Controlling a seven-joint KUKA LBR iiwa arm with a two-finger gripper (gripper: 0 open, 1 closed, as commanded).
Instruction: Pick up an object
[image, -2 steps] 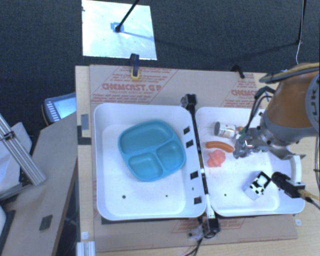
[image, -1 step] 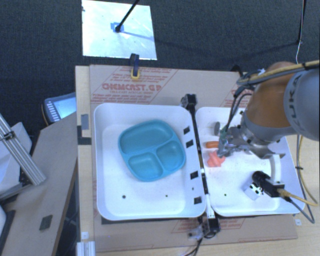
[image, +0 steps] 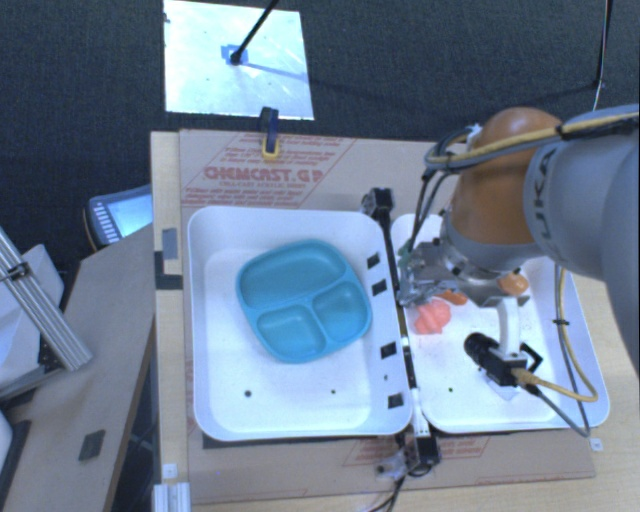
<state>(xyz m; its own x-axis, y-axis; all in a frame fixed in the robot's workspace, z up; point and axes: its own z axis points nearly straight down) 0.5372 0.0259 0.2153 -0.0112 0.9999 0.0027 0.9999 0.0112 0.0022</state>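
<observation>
Pink object beneath end effector

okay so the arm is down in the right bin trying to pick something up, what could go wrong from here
1. The gripper works close beside the black clipped divider between the bins, so it could strike or snag there.
2. The soft pink lumpy object lies near the right white bin's inner wall; a closing grasp might push it away rather than catch it.
3. The yellow cable loops over the bin's bottom right rim and could drag as the arm lifts.
</observation>
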